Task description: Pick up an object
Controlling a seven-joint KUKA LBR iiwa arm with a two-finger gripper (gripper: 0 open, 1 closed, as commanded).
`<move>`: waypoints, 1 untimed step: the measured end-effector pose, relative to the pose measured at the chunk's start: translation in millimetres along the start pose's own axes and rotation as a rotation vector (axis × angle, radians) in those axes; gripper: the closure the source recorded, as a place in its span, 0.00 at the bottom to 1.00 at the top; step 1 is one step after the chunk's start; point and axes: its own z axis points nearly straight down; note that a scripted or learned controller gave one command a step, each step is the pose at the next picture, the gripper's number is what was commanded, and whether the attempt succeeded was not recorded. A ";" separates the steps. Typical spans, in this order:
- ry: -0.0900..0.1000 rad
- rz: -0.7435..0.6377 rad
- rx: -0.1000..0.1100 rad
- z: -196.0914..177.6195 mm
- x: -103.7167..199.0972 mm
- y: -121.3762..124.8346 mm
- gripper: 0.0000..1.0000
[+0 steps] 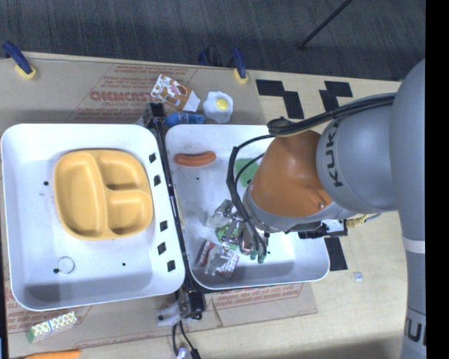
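Observation:
The arm reaches into the right bin (pixel 209 137), its orange band and grey wrist covering much of the bin's middle. My gripper (pixel 238 234) points down at the bin's lower left part, among a cluster of small packaged items (pixel 218 259). A hot dog (pixel 195 158) lies near the bin's upper left corner, apart from the gripper. A green object (pixel 245 169) peeks out from under the wrist. In the left bin (pixel 22 200) rests a yellow divided tray (pixel 103 193).
Outside the bins at the top lie a snack packet (pixel 168 90), a blue item (pixel 184 118) and a white-and-yellow cup (pixel 218 105). A wrapped candy (pixel 51 325) lies at the bottom left on the cardboard. Blue clamps (pixel 19 60) hold the bench cover.

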 end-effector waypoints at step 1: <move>-0.010 -0.004 -0.004 -11.3 -2.3 2.4 1.00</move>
